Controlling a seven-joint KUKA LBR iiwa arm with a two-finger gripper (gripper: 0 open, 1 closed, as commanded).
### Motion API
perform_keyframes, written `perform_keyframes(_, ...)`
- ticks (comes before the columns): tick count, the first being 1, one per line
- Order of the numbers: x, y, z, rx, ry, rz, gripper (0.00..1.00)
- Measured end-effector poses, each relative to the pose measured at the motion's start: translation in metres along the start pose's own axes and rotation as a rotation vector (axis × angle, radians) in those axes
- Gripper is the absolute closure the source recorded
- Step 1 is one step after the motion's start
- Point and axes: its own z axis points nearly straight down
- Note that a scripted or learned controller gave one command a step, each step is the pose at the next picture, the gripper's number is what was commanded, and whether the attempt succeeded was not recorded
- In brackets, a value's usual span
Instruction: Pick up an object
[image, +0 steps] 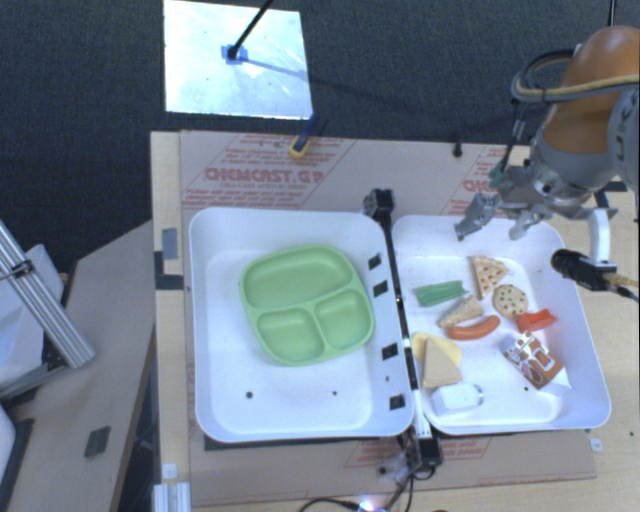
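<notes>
Toy food pieces, loose in the white bin (590, 400) on the view's right, none lifted. Toward the far side: a pizza slice (488, 272), with a round cookie (509, 299) just beside it on the near side. Left of those, a green bean pod (440, 293) near the divider between the bins. Below the pod, a tan wedge (462, 310) touching an orange-red sausage (472, 328). Further right, a small red piece (536, 320), and just nearer than that a brown-and-white gingerbread-style piece (530, 360). Near the front left corner, a yellow cheese wedge (438, 360) and, in front of it, a white block (458, 397).

Jaws spread apart, nothing between them, hanging over the far edge of the same bin, beyond the pizza slice and clear of every piece. Behind them the grey arm (570, 180) with its orange band (600, 90), reaching in from the right.

In the other white bin (215, 400), on the view's left: a green divided plate (305, 303), three compartments, lying flat near the middle. Both bins side by side on a tan bench (270, 165) printed with red lettering.
</notes>
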Motion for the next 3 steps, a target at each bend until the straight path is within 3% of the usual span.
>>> perform_keyframes(1,0.000,0.002,-0.008,-0.013,-0.001,-0.002,0.00)
perform_keyframes(3,-0.001,-0.005,0.093,-0.009,-0.001,0.001,0.00)
